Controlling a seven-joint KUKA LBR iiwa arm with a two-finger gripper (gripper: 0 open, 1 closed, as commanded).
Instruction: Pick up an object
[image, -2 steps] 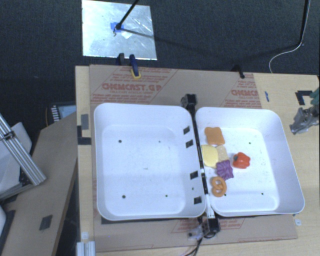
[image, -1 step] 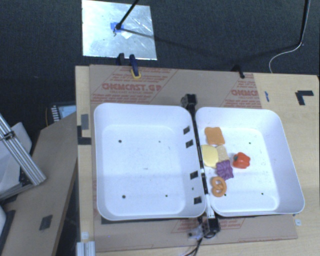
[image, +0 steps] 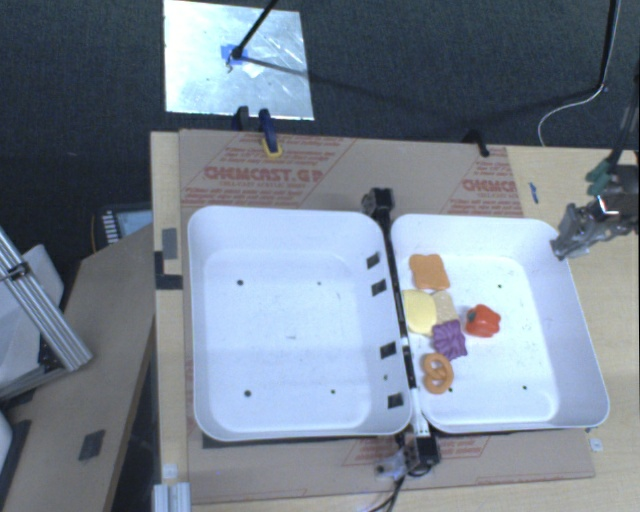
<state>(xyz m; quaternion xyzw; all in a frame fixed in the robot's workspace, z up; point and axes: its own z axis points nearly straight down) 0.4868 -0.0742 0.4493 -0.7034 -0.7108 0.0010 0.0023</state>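
Toward the left side of the right bin (image: 560, 330) I see the objects bunched together: an orange toast slice (image: 429, 271) at the top, a yellow piece (image: 419, 312) below it against the bin's left wall, a red pepper (image: 483, 320) to its right, a purple piece (image: 449, 339) just under the two, and a brown pretzel (image: 437, 372) lowest, touching the purple one. All lie on the bin floor. My pincer (image: 577, 237) hangs over the bin's upper right rim, well apart from the cluster; it is too small and blurred for me to tell how its tips stand, and I see nothing in it. Beside it, the left bin (image: 290, 320) shares the middle divider. Both sit on cardboard (image: 300, 172) on the worktop (image: 110, 300).
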